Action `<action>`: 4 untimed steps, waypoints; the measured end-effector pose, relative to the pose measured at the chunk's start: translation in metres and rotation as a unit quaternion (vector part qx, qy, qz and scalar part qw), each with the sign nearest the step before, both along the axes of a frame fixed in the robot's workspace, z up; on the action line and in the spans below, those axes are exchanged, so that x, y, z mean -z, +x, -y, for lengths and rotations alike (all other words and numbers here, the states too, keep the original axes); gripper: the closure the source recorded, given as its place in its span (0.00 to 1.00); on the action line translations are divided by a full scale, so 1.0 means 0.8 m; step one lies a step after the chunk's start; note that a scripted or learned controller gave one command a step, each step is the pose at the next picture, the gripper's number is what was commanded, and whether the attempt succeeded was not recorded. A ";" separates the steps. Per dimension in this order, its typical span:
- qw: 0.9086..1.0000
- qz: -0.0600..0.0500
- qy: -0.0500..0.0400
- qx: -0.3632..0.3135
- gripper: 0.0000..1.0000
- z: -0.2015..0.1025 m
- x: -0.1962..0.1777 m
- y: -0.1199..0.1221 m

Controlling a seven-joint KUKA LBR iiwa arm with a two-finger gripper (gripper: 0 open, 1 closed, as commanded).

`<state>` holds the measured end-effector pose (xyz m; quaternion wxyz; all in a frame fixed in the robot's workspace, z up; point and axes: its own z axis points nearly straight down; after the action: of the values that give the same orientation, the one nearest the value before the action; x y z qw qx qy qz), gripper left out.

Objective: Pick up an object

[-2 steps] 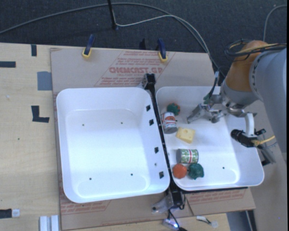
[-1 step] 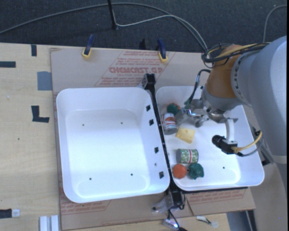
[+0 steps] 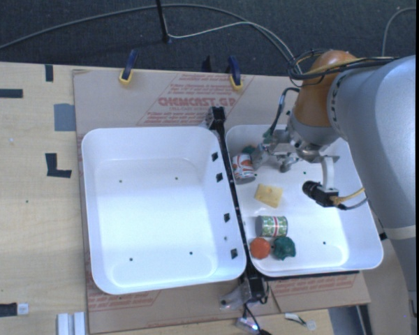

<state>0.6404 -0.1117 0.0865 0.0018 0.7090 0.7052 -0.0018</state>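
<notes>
The metal two-finger pincer [image 3: 271, 152] hangs low over the far part of the right-hand shallow white plastic bin [image 3: 349, 251], close to the black divider edge [image 3: 227, 187]; whether it is parted or closed on anything I cannot tell. Just left of it, against that edge, lies a red-and-white crumpled can [image 3: 243, 166]. Nearer the camera sit a pale yellow sponge block [image 3: 269, 195], a green-labelled tin [image 3: 272, 225], an orange ball [image 3: 260, 248] and a dark green lump [image 3: 285, 248], with bare floor to the pincer's right.
</notes>
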 end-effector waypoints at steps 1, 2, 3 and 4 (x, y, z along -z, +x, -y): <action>1.000 0.003 0.002 -0.002 0.00 0.046 -0.084 -0.016; 1.000 -0.001 0.002 -0.004 0.00 -0.014 0.005 0.026; 1.000 0.000 0.002 -0.003 1.00 -0.013 -0.011 0.025; 1.000 0.000 0.002 -0.003 0.00 -0.013 -0.010 0.025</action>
<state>0.6606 -0.1014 0.0944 0.0000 0.7067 0.7075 -0.0006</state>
